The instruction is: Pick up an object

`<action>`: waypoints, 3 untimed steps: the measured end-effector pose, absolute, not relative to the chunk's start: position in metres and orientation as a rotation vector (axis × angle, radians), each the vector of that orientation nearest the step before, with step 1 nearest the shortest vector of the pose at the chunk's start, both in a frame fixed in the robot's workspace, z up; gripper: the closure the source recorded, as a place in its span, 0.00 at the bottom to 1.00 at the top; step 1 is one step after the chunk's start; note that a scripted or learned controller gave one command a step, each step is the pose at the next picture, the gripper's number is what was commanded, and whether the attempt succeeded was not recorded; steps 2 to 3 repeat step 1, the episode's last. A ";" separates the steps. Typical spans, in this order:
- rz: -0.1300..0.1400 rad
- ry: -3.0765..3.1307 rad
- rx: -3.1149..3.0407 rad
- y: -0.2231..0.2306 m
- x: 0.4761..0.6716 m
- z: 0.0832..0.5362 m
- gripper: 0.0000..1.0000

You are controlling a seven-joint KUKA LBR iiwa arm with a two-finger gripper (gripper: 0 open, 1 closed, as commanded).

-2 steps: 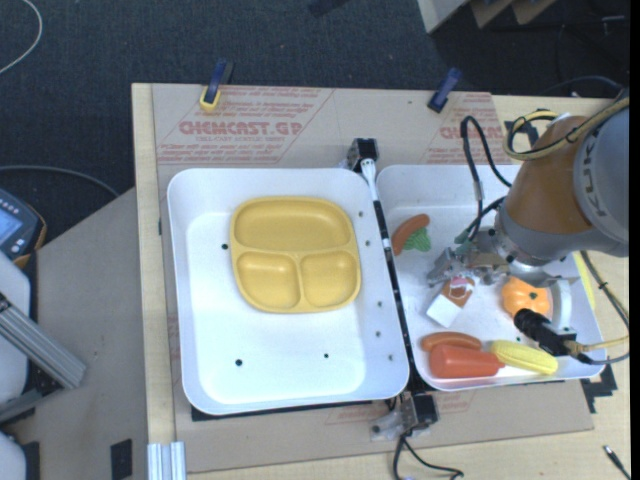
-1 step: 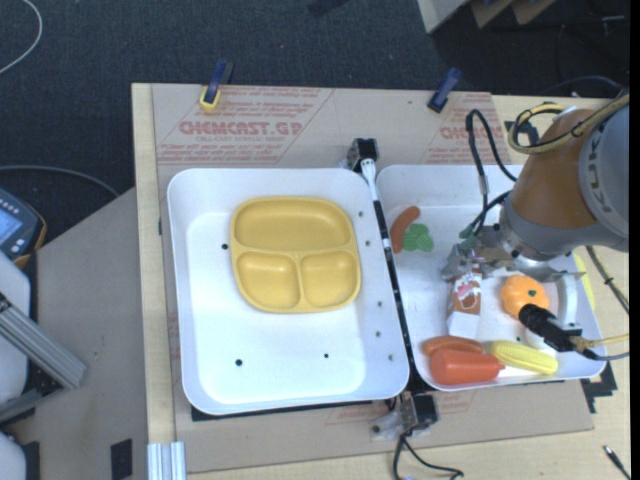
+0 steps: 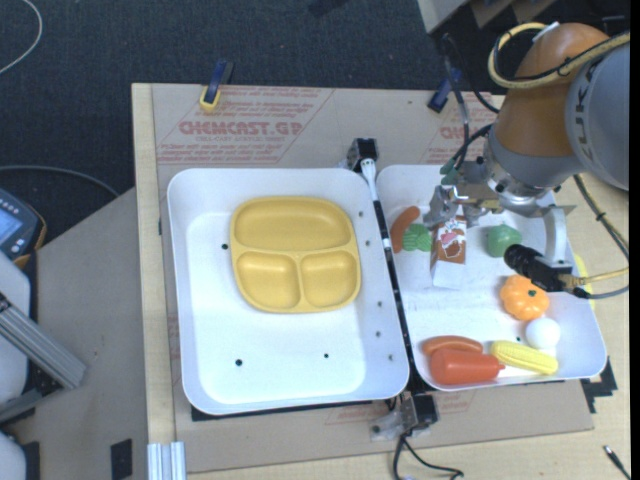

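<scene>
Yellow tray (image 3: 295,250) in left bin (image 3: 200,298)

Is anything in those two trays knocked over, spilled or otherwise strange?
Nothing stands out. The yellow divided plate lies flat in the left bin; the toy foods sit loosely inside the right bin, none spilled over its rim.

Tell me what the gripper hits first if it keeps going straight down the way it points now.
Most likely the small red-and-white carton, which sits right under the gripper in the right bin. The orange carrot piece lies just to its left. Depth is hard to judge from this slanted view.
</scene>
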State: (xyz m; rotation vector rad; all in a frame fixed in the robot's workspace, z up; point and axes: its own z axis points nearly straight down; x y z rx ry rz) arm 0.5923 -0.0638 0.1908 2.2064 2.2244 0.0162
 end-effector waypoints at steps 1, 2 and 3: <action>0.008 2.228 2.212 0.000 0.590 0.212 1.00; 0.008 2.228 2.212 0.000 0.590 0.212 1.00; 0.008 2.228 2.212 0.000 0.590 0.212 1.00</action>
